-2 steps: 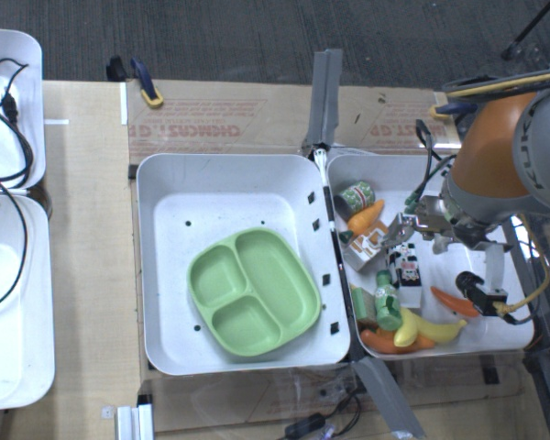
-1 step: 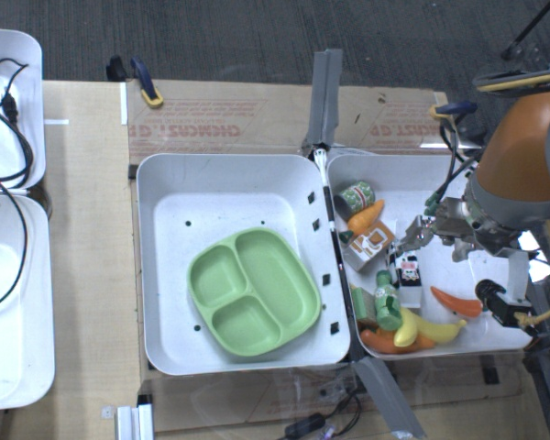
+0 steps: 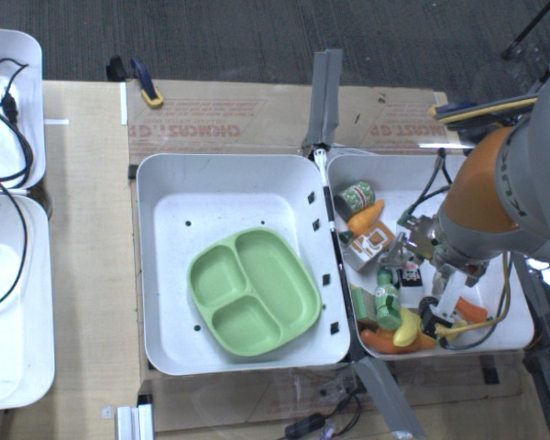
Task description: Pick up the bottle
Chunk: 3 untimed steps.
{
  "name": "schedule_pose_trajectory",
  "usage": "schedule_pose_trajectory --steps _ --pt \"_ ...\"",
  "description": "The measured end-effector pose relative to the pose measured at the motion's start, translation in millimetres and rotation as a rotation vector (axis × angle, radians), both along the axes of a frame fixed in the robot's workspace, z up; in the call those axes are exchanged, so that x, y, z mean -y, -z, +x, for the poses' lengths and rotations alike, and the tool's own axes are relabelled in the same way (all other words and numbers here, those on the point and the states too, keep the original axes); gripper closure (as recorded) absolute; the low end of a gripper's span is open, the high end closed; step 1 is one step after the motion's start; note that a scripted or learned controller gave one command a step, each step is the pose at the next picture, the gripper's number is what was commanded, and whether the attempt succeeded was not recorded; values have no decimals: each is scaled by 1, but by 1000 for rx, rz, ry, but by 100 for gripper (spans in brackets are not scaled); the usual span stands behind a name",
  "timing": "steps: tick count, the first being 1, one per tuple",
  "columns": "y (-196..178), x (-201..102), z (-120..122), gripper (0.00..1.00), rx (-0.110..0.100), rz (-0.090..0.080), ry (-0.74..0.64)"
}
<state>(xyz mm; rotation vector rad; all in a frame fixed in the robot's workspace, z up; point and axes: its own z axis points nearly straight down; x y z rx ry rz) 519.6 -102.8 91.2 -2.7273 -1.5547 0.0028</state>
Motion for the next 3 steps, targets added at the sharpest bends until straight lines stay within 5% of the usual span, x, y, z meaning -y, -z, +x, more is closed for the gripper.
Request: schedule_pose_trajectory --steps 1,2,3 --pt "1 -10 -40 0 -3 -1 273" --pt "-2 -8 -31 0 8 -3 771" --pt "-53 9 62 0 -1 -4 781"
